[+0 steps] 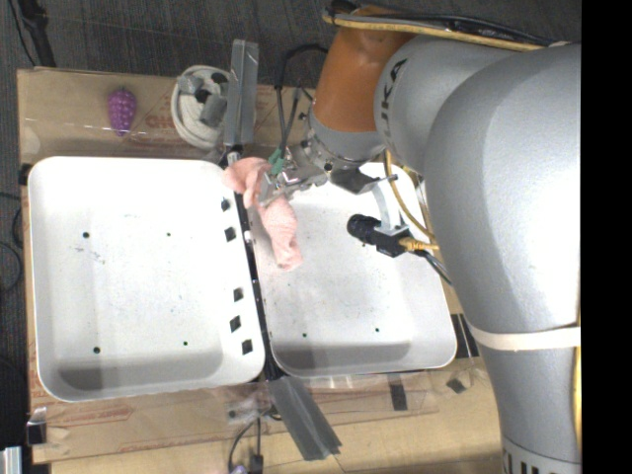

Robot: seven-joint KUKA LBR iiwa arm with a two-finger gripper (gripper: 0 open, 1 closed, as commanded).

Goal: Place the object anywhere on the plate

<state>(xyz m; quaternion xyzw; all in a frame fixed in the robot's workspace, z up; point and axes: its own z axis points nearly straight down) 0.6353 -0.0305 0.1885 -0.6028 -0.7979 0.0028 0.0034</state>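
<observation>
since the pink object (279, 227) droops limp under the gripper (280, 178), it looks soft, light and floppy, like cloth or a rubbery toy. it hangs at the left edge of the right bin (395, 349), its top bunched over the divider beside the left bin (59, 265). fingers seem pinched on its upper fold, though the view is cluttered. best hold: the bunched middle, not a loose end. no plate identifiable.
</observation>
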